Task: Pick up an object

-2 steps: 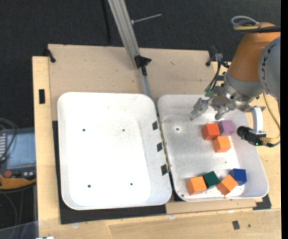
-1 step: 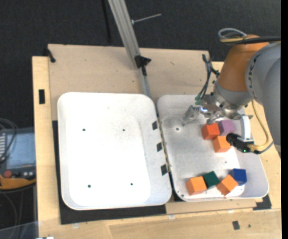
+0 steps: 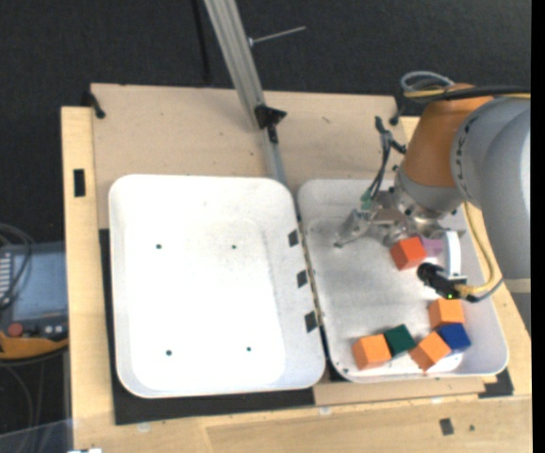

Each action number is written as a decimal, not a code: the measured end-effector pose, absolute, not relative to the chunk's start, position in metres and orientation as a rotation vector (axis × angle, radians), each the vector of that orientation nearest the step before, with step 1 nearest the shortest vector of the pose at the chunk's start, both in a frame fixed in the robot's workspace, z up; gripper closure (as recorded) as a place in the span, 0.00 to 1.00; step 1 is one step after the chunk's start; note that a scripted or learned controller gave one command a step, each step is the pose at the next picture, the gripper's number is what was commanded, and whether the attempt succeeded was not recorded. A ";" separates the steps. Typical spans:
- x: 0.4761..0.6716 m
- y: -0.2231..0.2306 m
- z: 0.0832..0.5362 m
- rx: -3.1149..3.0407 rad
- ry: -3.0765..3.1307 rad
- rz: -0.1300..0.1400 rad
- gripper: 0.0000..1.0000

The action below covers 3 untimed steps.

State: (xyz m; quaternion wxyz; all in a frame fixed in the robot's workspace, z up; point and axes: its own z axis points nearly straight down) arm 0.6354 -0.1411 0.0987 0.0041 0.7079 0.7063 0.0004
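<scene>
Looking down on the bench [image 3: 188,140] bearing the left bin [image 3: 206,281] and the right bin [image 3: 367,291] side by side. Seeing the grey arm [image 3: 499,168] with its orange band [image 3: 433,149] reaching over the far part of the right bin, ending in the claw [image 3: 397,226] hanging low above that bin's floor. Not managing to tell whether the claw is apart, together or clamped on anything, its working end being too small and cluttered to read.

Finding an orange cube [image 3: 407,251] in the right bin's far half, just beside or under the claw; not being able to say whether touching. Noticing a small pink thing [image 3: 435,247] just beside that cube, toward the right bin's outer wall.

Spotting a cluster along the right bin's near wall: a second orange cube [image 3: 371,350], a green block [image 3: 400,338] touching it, a third orange cube [image 3: 432,349], a blue block [image 3: 454,336] and a fourth orange cube [image 3: 447,310] toward the bin's near outer corner.

Also seeing a slanted aluminium post [image 3: 239,55] rising from beyond the right bin's far inner corner.
</scene>
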 end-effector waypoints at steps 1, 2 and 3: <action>0.635 -0.141 0.109 2.224 2.210 0.004 1.00; 0.639 -0.138 0.173 2.212 2.222 0.008 1.00; 0.639 -0.139 0.218 2.214 2.222 0.006 1.00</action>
